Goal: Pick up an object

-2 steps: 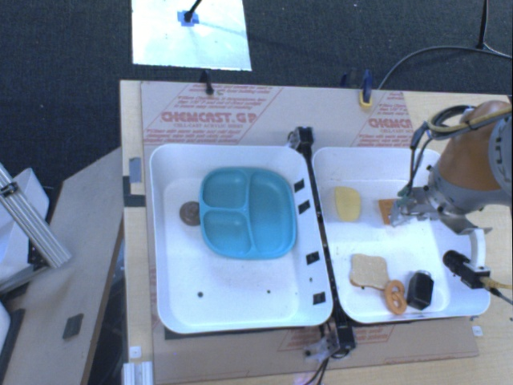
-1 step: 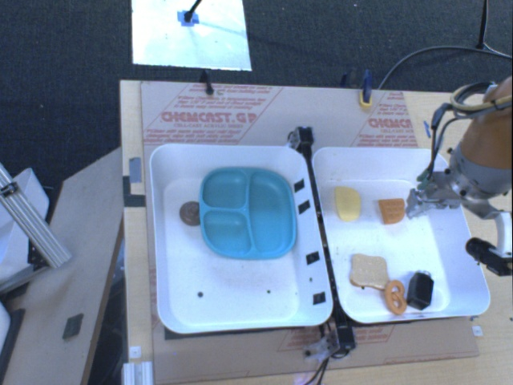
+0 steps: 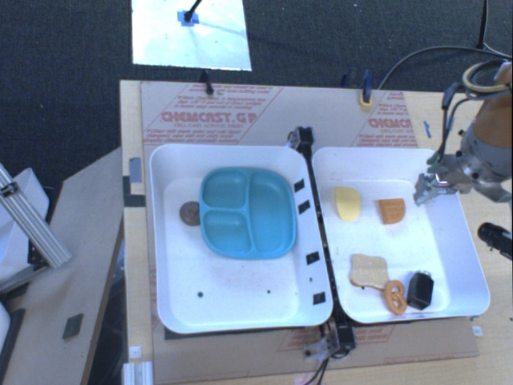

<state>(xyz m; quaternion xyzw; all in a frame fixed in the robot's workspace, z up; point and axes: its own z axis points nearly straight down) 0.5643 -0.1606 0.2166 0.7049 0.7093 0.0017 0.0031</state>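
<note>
- Bench (image 3: 240, 103): tan board printed with red lettering, carrying 2 shallow white bins side by side.
- Left bin (image 3: 172, 295): holds a blue 3-compartment plate (image 3: 244, 213) near its centre, with a small round grey-brown disc (image 3: 190, 212) touching the plate's left edge.
- Right bin (image 3: 461, 255): holds 5 small objects, all lying on the bin floor.
- Arm (image 3: 493, 131): grey, enters from the right edge over the upper right corner of the right bin, with cables looping above it.
- Gripper (image 3: 430, 184): sits at the arm's left end, over the upper right part of the right bin, close to the bin's far rim. Nothing is visible between its tips. Cannot tell whether it is released or clenched; the tips are too small and blurred.
- Toast-shaped piece (image 3: 369, 271): pale tan, lower middle of the right bin.
- Yellow piece (image 3: 348, 204): rounded, upper left of the right bin, near the divider between the bins.
- Orange piece (image 3: 392, 211): squarish, just right of the yellow piece, apart from it, and the nearest object to the gripper, below and left of it.
- Black object (image 3: 420, 289): small and boxy, lower right of the right bin.
- Pretzel-shaped piece (image 3: 394, 297): orange-brown, between the toast-shaped piece and the black object, touching or nearly touching both.
</note>
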